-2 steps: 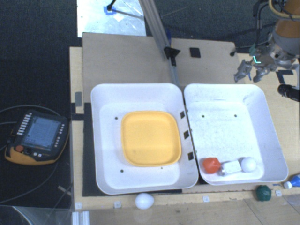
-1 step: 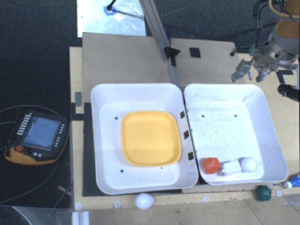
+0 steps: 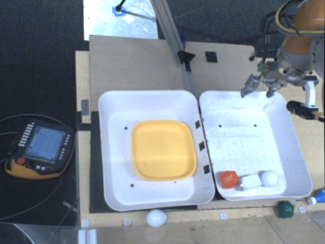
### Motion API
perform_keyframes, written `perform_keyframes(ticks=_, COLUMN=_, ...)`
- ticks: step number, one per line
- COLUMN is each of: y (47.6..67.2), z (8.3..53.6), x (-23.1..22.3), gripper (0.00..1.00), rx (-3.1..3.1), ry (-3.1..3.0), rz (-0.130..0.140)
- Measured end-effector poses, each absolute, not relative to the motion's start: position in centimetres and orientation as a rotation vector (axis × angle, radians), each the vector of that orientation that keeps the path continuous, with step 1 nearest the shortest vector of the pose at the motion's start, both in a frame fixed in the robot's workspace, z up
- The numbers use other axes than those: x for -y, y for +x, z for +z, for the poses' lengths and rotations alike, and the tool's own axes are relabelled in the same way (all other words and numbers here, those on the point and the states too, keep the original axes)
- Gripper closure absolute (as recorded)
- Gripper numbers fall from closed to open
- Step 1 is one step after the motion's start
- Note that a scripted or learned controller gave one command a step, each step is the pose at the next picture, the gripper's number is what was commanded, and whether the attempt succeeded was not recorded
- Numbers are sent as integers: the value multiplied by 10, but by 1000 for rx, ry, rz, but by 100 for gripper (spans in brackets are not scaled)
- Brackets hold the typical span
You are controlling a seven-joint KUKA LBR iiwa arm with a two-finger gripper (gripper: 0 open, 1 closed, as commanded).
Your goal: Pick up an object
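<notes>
In the right bin, near its front edge, lie a red-orange ball-like object, a small white block and a white ball, close together in a row. My gripper hangs over the bin's far edge, well away from them, with its two fingers spread open and nothing between them. A yellow square plate fills the middle of the left bin.
A white egg-shaped object lies on the bench in front of the left bin. A dark green ball and a blue-tipped item lie off the right bin's front corner. A teach pendant sits far left. A slanted pole stands behind the bins.
</notes>
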State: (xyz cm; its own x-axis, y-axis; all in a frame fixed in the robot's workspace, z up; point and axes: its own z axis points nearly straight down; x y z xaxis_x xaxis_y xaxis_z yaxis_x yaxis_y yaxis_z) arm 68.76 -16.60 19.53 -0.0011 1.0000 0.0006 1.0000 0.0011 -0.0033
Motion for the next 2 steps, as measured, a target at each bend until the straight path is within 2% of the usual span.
perform_keyframes(ticks=2, y=681, z=88, x=171, gripper=0, rx=2221, ry=-2219, rz=2)
